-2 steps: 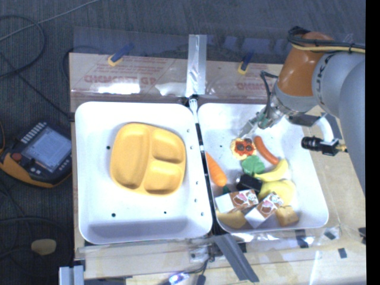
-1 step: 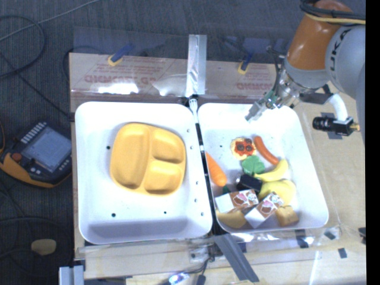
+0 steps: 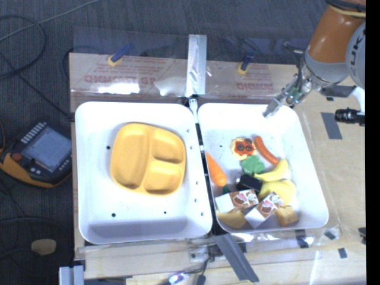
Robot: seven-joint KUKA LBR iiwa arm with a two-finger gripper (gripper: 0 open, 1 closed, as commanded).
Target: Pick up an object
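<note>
Toy food (image 3: 255, 186) crowds right bin's (image 3: 309, 159) near edge.

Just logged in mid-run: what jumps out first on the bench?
The yellow divided tray dominates the left bin. The right bin holds a pile of toy food crowded toward its near side, with a carrot and a banana. The hand hovers above that bin's far right corner.

Grey arm (image 3: 359, 52) (orange band (image 3: 333, 31)); slim metallic gripper (image 3: 280, 104)
</note>
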